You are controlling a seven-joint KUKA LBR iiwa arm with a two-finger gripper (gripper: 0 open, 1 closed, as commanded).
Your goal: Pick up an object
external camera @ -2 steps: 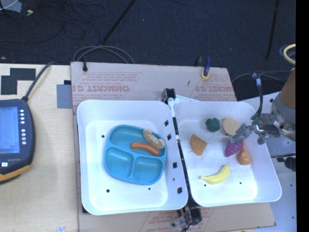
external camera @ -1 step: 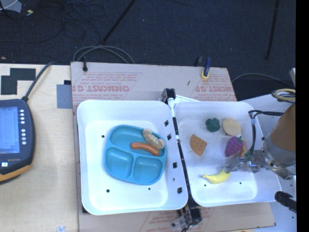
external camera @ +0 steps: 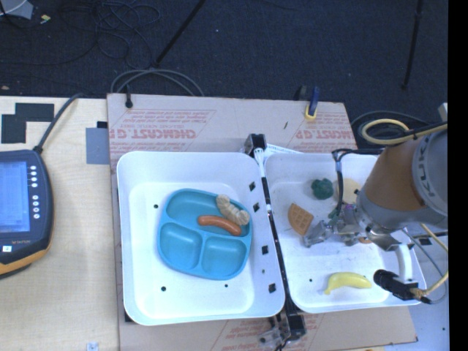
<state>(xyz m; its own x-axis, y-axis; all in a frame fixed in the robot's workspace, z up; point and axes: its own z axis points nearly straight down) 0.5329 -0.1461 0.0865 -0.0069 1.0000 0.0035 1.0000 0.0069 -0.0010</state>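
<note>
Two white bins (external camera: 139,189) on cardboard (external camera: 219,123)

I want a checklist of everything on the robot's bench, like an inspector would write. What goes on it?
Surface: cardboard sheet under two white bins, left bin and right bin.
Job's things: in the right bin, a yellow banana, a tan waffle piece and a dark green lump; in the left bin, a blue divided tray holding a sausage and a pale pastry.
Clutter: nothing seen.
Grippers: gripper low in the right bin beside the waffle piece; the jaws cannot be judged.
Cables: black cables on the floor, yellow cable coil.
Surroundings: control pendant at left.
</note>
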